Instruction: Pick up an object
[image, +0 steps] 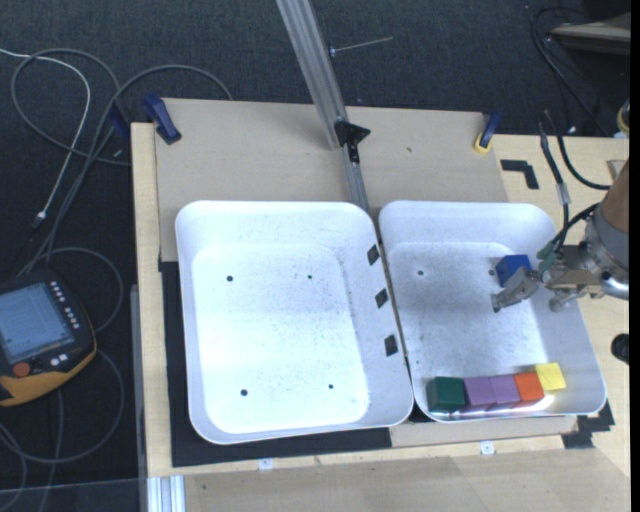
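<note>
Gripper (528, 290) sits at mid-right of frame over the right bin (440, 225), fingers apart w/ nothing between them; one fingertip is just beside the blue block (514, 267). Green block (447, 392), purple blocks (494, 389), orange block (529, 386) & yellow block (551, 377) line the bin's lower edge, well apart from gripper.

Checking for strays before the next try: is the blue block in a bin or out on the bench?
In: the blue block lies on the right bin's floor beside the gripper.

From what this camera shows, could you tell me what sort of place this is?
Most likely a robotics lab bench: two white bins on a wooden board, a teach pendant with loose cables on the floor, and coloured blocks set out for grasp trials.
</note>
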